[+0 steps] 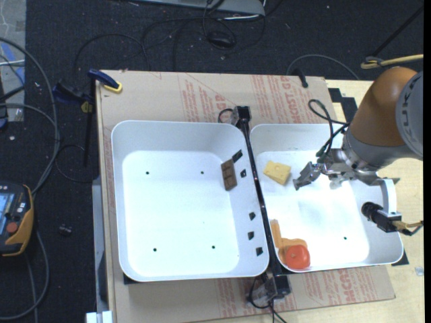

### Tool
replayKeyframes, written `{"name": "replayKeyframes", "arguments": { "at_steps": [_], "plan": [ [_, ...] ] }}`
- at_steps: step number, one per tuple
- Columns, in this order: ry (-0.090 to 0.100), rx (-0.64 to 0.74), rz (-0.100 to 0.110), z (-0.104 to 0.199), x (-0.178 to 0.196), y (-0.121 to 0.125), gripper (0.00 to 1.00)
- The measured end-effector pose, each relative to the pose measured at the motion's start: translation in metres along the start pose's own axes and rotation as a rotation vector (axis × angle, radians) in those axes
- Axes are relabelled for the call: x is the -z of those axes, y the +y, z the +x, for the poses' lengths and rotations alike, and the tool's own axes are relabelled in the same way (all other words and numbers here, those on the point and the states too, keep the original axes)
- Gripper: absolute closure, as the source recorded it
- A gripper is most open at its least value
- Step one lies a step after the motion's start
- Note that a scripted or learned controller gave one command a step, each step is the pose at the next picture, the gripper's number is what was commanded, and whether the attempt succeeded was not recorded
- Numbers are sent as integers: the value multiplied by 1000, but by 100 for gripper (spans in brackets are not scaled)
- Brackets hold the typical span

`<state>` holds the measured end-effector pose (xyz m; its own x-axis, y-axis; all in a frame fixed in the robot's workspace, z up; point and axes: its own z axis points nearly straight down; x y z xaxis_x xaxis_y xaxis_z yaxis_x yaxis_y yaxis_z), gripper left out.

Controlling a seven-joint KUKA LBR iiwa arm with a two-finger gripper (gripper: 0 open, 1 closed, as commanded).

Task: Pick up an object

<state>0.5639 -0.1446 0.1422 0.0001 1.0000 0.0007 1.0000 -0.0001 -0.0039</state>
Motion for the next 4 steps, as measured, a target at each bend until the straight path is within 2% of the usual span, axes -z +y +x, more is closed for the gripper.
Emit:
{"name": "replayKeyframes", "arguments": {
  "at_steps": [1, 2, 3, 4],
  "plan": [
    [-1, 0, -4, 0, 12, 1, 100],
    [-1, 0, -7, -5, 56, -2, 100],
    [-2, 1, -10, 1, 117, -1, 100],
    [-1, 1, -5, 1, 125, 0, 100]
  ]
}}
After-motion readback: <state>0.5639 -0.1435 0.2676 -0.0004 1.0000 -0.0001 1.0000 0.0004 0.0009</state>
